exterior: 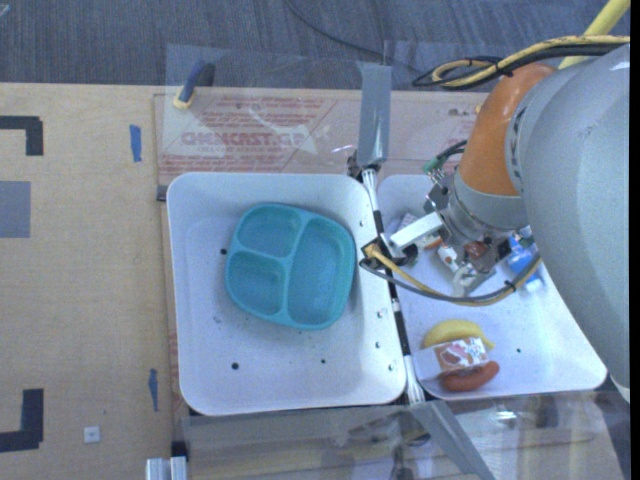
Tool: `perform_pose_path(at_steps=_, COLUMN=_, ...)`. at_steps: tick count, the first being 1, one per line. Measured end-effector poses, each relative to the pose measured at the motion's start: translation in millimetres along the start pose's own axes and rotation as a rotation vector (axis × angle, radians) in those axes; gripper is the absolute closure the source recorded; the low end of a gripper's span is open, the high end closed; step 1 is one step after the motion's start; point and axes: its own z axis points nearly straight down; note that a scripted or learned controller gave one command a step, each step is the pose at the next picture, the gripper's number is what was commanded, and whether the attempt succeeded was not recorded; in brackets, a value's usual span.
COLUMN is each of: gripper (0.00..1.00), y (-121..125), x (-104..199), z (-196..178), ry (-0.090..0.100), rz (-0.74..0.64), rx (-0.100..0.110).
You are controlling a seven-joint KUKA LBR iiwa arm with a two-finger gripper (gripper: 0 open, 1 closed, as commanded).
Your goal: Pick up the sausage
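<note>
A grey KUKA arm with an orange band above its wrist (500, 138) reaches in from the right and hangs low over the right-hand shallow white bin (560, 348), its two-finger gripper (468, 258) buried among cables and wrist hardware near the bin's upper part; from where I stand I cannot tell its state. The short reddish-brown sausage (468, 377) lies on the bin floor at the near edge, touching a red-and-white wrapped item (462, 353) just behind it, with a small yellow banana (452, 332) curving beyond that. The gripper is apart from the sausage, so the pick looks not yet made: reaching, closing and lifting all appear to remain. In the left-hand white bin (200, 368) a teal three-compartment plastic plate (291, 265) sits alone.
</note>
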Motion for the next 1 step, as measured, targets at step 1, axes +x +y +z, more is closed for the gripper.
perform_pose_path(at_steps=1, gripper=0.0, y=29.5, x=-33.6, z=-225.9, ry=0.001, rz=0.036, rx=-0.002)
